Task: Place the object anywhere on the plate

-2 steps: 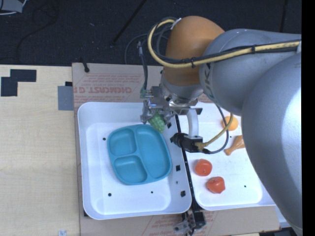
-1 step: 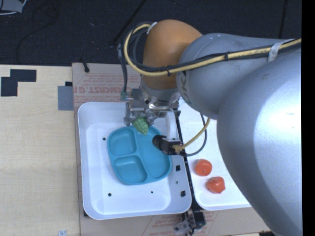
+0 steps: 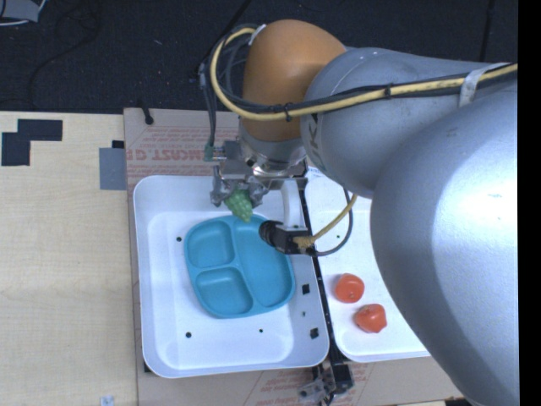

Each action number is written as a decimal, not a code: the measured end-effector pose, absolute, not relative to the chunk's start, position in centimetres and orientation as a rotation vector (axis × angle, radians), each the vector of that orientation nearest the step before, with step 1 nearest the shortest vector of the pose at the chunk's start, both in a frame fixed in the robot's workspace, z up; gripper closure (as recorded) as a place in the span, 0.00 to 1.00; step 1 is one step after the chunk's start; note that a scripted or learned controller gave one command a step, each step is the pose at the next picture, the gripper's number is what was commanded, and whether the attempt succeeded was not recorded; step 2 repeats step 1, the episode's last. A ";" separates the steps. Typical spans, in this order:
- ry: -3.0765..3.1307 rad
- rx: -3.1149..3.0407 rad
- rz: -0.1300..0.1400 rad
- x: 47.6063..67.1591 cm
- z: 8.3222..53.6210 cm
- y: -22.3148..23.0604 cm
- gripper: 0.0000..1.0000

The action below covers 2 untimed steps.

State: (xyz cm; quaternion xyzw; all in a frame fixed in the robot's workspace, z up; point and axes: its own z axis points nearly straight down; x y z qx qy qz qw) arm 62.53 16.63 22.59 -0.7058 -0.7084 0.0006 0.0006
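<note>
Overhead, one tool (image 3: 239, 194) gripping one green object (image 3: 240, 204), one blue plate (image 3: 237, 268), two red pieces (image 3: 349, 288).

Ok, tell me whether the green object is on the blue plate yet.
Not yet. The green object sits at the gripper, over the far rim of the blue plate, whose three compartments hold nothing. Whether it touches the rim: cannot tell.

Pale wood bench (image 3: 59, 269) was seen w/ brown cardboard sheet (image 3: 169, 146) laid on it; two white bins, left bin (image 3: 161, 311) and right bin (image 3: 389, 345), were set side by side on the cardboard.
</note>
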 end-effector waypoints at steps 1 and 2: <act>-2.225 -2.216 0.005 62.5 22.5 16.6 0.00; -2.225 -2.216 0.005 62.5 22.5 16.6 0.00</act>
